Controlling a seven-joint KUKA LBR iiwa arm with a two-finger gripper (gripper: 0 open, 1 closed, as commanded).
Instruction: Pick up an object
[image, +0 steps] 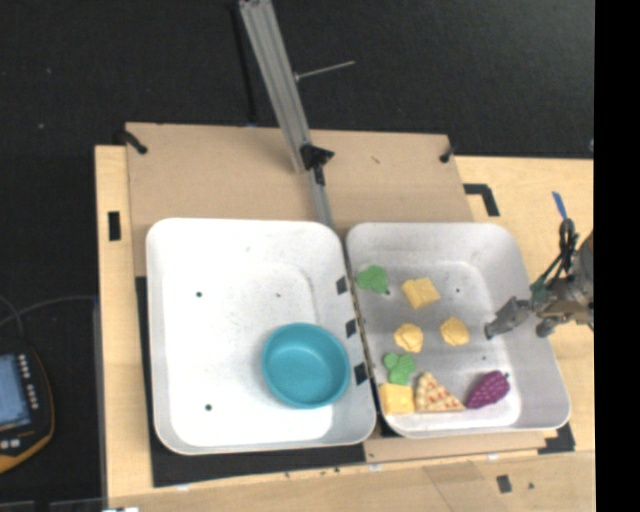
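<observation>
Far L: handheld pendant (18, 400), dark body w/ orange trim, lies off the bench edge.

L bin (200, 260): shallow white tray, rounded corners, scuffed matte floor. Holds one teal bowl (302, 364), smooth plastic, round, upright, near the bin's R wall.

Centre: grey metal rail (285, 95) runs diagonally down from top to the seam between bins; likely a fixed mount.

R bin (470, 245): same tray type. Contents are small toy food pcs, loosely scattered, prob. dumped in as pick candidates: green leafy pc (373, 279) top L; three yellow chunks (420, 292) mid-floor; 2nd green pc (401, 366) just above a yellow block (397, 399); pizza slice (436, 394), triangular, speckled; purple grape cluster (487, 389), bumpy, near the R wall.

Gripper (512, 318): over the R bin's R side, above the grapes, apart from all pcs. Finger state: cannot tell at this res. Nothing seen held.
</observation>
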